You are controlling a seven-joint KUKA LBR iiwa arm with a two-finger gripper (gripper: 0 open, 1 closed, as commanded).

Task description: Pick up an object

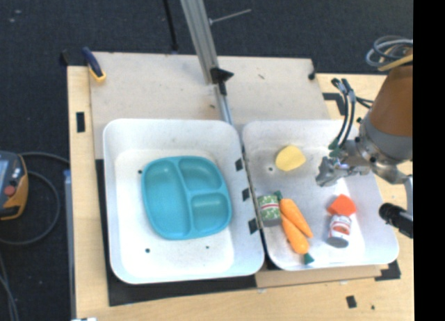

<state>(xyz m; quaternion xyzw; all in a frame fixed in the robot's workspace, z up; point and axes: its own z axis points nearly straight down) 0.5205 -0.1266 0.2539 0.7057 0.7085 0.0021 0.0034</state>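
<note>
In the right bin [316,135] lie a yellow lemon-shaped piece [290,158], a small green and white can [269,208], an orange carrot [296,226] and a little bottle with an orange cap [340,219]. My gripper [329,171] hangs over the bin's right half, right of the yellow piece and just above the bottle. I see nothing held between its fingers.
The left bin [125,139] holds a teal divided plate [186,196]. A metal pole [201,31] rises behind the bins. The grey arm with its orange band [393,114] comes in from the right above the right bin's edge.
</note>
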